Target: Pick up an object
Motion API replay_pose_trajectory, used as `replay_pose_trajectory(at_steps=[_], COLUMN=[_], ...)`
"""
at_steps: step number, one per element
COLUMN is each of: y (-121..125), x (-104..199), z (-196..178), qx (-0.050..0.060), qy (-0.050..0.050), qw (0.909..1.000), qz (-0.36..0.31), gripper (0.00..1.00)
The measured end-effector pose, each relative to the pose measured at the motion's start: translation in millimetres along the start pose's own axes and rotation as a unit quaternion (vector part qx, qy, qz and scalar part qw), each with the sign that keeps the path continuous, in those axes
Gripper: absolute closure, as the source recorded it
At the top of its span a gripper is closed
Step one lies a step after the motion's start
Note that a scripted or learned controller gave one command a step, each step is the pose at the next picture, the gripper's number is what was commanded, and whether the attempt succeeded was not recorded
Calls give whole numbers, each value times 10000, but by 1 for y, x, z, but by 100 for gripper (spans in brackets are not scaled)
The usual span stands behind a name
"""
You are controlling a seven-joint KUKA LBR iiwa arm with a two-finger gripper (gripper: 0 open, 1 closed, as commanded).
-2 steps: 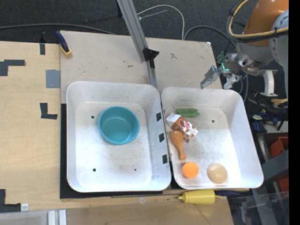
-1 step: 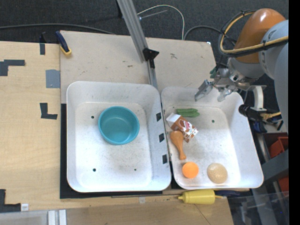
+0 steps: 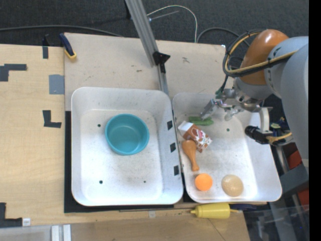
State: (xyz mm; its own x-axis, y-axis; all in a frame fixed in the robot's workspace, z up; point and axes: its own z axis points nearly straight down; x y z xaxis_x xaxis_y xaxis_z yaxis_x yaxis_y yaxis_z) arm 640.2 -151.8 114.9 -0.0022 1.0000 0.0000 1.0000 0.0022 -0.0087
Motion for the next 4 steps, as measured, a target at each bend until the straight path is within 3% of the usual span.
replay_pose_trajectory(at_steps=[1, 2, 4], y=[5, 6, 20], x=[0, 0, 3], z=[19, 7, -107], qx=[-105, -121, -69], qy=[-12, -16, -8], qw=[9999, 9999, 10000], qz=[2, -9, -1], gripper=[0, 100, 100])
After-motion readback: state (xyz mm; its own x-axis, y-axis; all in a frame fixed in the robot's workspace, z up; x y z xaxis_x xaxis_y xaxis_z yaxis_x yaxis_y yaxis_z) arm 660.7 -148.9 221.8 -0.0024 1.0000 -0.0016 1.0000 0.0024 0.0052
